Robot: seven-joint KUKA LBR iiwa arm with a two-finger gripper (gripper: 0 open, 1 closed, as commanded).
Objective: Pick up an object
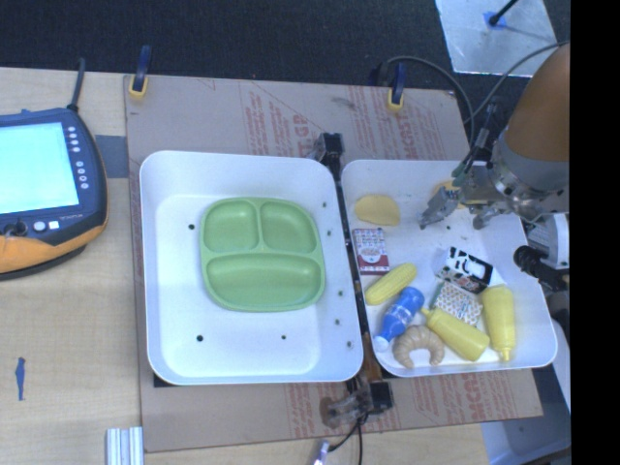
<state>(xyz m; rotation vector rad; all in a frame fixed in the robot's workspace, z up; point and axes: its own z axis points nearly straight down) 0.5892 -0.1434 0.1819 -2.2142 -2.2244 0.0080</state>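
The gripper [455, 204] hung over the upper part of the right bin [542, 356], its two fingers spread apart with nothing between them. Below and to its left lay a pale yellow wafer-like piece [377, 209], alone near the bin's top left corner. The rest of the objects sat crowded toward the bottom: a small red carton [370, 250], a corn cob [390, 283], a blue bottle [399, 313], a croissant [418, 347], two yellow bottles [457, 333] and [500, 320], a checkered packet [455, 303] and a black-and-white item [469, 268]. The left bin [165, 356] held a green divided plate [262, 254]. The main risk looked to be the clutter: a descent into the packed group could pinch two things at once or nudge a round bottle aside so the fingers close on air. The flat pale piece might also slip under the fingertips
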